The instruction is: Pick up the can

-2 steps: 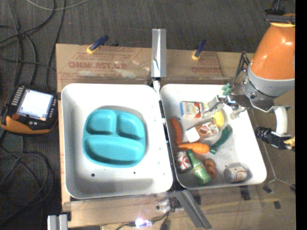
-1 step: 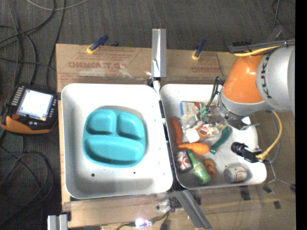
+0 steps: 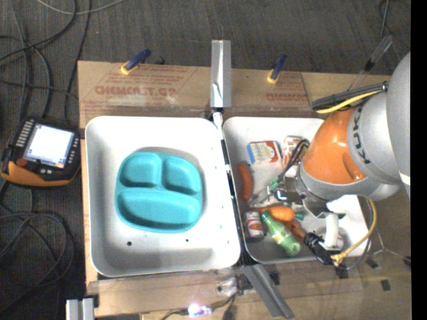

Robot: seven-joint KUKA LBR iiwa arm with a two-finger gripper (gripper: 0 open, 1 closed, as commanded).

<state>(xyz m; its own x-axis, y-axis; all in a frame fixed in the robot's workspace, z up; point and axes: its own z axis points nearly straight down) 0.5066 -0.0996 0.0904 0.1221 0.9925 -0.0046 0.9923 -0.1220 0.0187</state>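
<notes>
One can (image 3: pixel 253 224), one green bottle (image 3: pixel 279 234), one hot dog (image 3: pixel 245 181), one teal tray (image 3: pixel 160 191), gripper (image 3: pixel 288 193) state unclear.

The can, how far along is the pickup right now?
Nothing looks done yet: the can lies in the right bin near its left wall, beside the green bottle. In hand: the arm hangs over that bin's clutter. Left: closing the claw on the can and lifting it out.
</notes>
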